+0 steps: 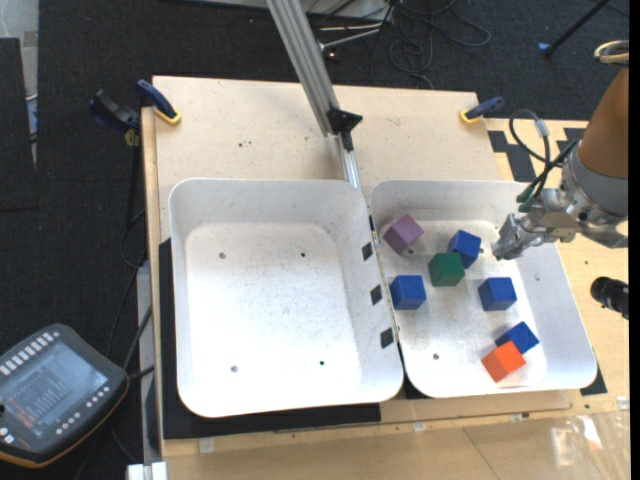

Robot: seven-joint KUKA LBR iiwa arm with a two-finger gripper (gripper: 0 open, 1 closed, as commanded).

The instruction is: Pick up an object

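**Approach, nothing picked yet**

You've got the gripper [506, 245] over the right bin [575, 348], just beside the blue cube [465, 245]. Can't tell its opening; nothing visibly held. Next, I'd say: centre over that cube, then descend.

Blocks [446, 268] clustered in right bin [570, 308]

place: robotics lab, test cell
bench: bare plywood bench [260, 128], clamps [160, 103] at upper corners
rig: aluminium camera mast [300, 53] rising top centre
controls: teach pendant [55, 398] lower left
floor: dark, loose cables [420, 13] along top
arm: industrial arm [605, 158] at right edge
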